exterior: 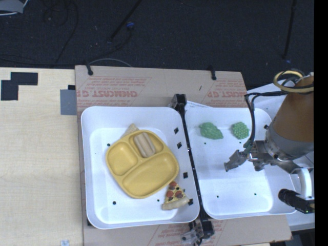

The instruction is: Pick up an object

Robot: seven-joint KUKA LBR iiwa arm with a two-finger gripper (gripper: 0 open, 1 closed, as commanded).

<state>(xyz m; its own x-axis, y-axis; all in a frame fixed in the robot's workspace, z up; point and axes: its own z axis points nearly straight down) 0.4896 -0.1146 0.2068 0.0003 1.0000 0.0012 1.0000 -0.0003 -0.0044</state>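
Hovering over right bin (225,209): gripper (234,162), fingers' state cannot tell. Two green items (210,131) (240,129) near, apart. Yellow plate (128,163), pizza slice (175,197) in left bin (97,199).

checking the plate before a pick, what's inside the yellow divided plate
A tan hot dog lies in the upper right compartment of the yellow divided plate; something pale pokes out behind its top rim, mostly covered. The bin floor beneath is hidden.

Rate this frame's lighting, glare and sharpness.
Camera view: even overhead light, soft shadows; the white bins are bright, nearly blown out, with little surface detail; the floor behind is dark; the yellow plate and pizza slice read clearly; the tool is slightly soft, its fine detail lost in low resolution.
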